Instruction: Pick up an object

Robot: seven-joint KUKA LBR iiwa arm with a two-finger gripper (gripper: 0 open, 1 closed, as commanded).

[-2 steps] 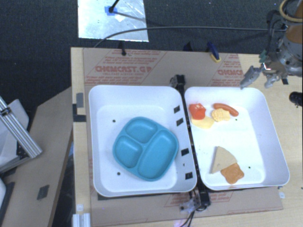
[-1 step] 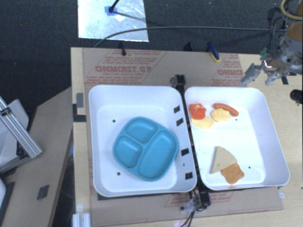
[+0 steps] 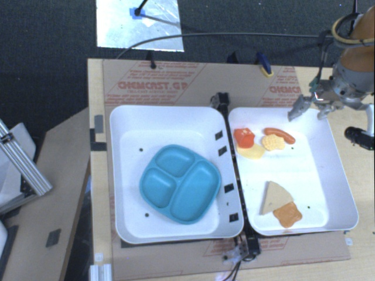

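The right bin (image 3: 337, 174) holds small food-shaped toys. A red piece (image 3: 245, 137), a pale yellow piece (image 3: 253, 152), a waffle-like orange piece (image 3: 272, 143) and a sausage (image 3: 279, 134) cluster at its far left. A tan wedge (image 3: 273, 196) and an orange nugget (image 3: 287, 214) lie near the front. My gripper (image 3: 310, 109) hangs above the bin's far right corner, open, with its two fingers spread and nothing between them. It is well clear of the toys.
The left bin (image 3: 126, 174) carries a blue divided plate (image 3: 180, 182). A black divider with clips (image 3: 229, 157) runs between the bins. Cardboard lies under both bins. A cable arcs across the back, and a blue clamp (image 3: 265, 63) sits at the cardboard's far edge.
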